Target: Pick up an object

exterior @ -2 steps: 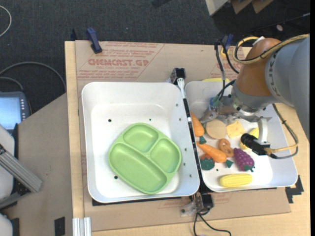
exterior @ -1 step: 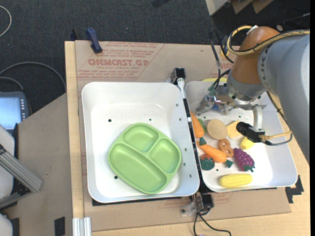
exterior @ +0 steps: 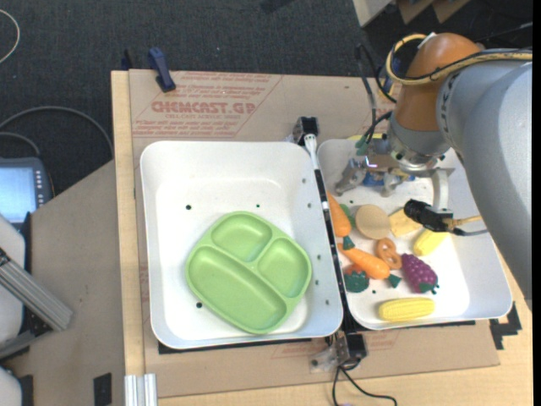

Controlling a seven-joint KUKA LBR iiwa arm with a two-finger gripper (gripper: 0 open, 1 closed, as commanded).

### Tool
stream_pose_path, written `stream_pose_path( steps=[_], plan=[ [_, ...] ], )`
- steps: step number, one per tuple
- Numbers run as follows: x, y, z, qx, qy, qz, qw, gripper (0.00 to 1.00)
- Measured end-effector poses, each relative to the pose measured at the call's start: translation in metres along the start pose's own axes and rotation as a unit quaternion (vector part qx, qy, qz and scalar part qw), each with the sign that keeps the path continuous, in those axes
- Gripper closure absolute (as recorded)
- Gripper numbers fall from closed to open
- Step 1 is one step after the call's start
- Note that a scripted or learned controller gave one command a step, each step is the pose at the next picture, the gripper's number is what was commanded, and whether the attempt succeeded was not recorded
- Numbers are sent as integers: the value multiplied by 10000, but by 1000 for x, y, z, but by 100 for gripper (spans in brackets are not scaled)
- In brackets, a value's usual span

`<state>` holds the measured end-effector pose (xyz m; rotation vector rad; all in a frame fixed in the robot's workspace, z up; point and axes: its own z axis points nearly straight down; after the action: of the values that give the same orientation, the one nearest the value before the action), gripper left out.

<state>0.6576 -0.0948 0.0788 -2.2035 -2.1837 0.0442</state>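
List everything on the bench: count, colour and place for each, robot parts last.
left bin: 1, white, left half of the bench
divided plate: 1, light green, three compartments, in the left bin toward its near right corner
right bin: 1, white, beside the left bin
carrots: 2, orange with green tops, right bin by its left wall
grapes: 1 bunch, purple, middle of the right bin
corn cob: 1, yellow, near edge of the right bin
lemon-like piece: 1, yellow, above the grapes
round piece: 1, tan, right of the upper carrot
clamp: 1, blue, far left edge of the board
arm: 1, grey with orange band
gripper: 1, over the far end of the right bin
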Motion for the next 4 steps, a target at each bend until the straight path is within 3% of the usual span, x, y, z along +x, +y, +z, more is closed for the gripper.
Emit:
stream_pose_path(
  steps=[4],
  plan=[
    [1,0,0,-16,-19,-1,10000,0]
  ],
)
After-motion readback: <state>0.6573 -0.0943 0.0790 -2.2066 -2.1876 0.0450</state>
